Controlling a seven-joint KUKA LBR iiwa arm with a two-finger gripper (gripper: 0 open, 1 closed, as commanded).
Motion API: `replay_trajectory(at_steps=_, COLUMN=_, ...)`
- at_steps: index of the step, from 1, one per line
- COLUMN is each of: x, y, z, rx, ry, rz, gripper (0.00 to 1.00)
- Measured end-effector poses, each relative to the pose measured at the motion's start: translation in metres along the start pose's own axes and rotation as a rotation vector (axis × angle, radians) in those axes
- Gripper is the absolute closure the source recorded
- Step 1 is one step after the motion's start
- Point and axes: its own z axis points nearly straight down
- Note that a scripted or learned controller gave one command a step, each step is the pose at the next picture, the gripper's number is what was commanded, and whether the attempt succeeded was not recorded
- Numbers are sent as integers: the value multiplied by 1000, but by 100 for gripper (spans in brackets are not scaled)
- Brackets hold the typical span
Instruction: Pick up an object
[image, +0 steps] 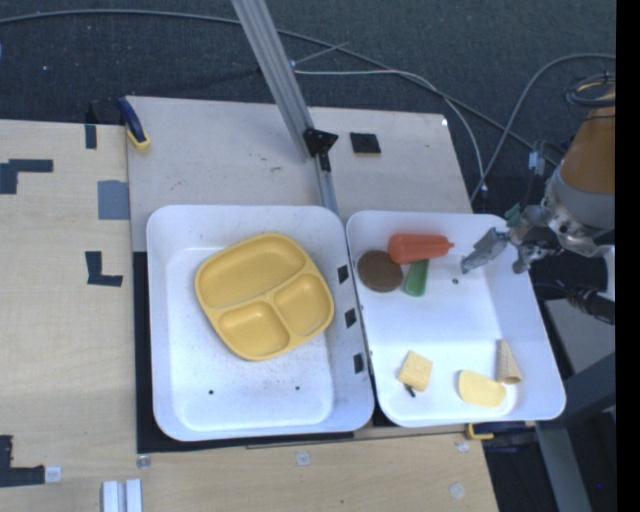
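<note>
The right bin (450, 320) holds several toy foods. An orange-red piece (420, 246) lies at its back beside a brown disc (380, 270) and a small green piece (416, 277). Near the front lie a yellow wedge (415, 370), a pale yellow slice (482, 389) and a tan cone (509, 360). My gripper (498, 257) hangs over the bin's back right part, just right of the orange-red piece. Its fingers (479, 252) are open, with nothing between them.
The left bin (170, 330) holds a yellow divided plate (264, 295). A slanted metal pole (285, 75) rises behind the bins. Cables run across the dark floor at the back right. A blue-and-yellow clamp (133, 122) sits at the bench's back left.
</note>
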Motion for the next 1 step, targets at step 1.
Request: replay_trajectory(at_steps=1, x=0, y=-11, z=58, rx=2, ry=1, rz=0, gripper=0)
